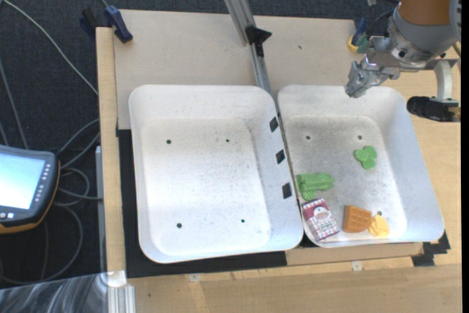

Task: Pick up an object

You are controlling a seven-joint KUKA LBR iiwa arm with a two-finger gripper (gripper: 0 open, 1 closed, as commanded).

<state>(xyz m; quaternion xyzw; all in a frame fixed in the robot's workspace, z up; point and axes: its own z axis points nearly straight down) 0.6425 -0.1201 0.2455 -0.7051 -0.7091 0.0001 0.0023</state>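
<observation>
We are hovering the gripper over the right bin's upper rim | fingers clenched, grasping nothing | toys lying lower right.

All the loose objects sit in the right bin, gathered toward its near half. A small green clump lies alone, farther back and to the right. Nearer the left wall rests a larger green piece, lying flat with its length across the bin. Just near of it, at the near-left corner, lies a small flat red-and-white packet. To its right an orange wedge touches a little yellow piece by the near rim.
</observation>
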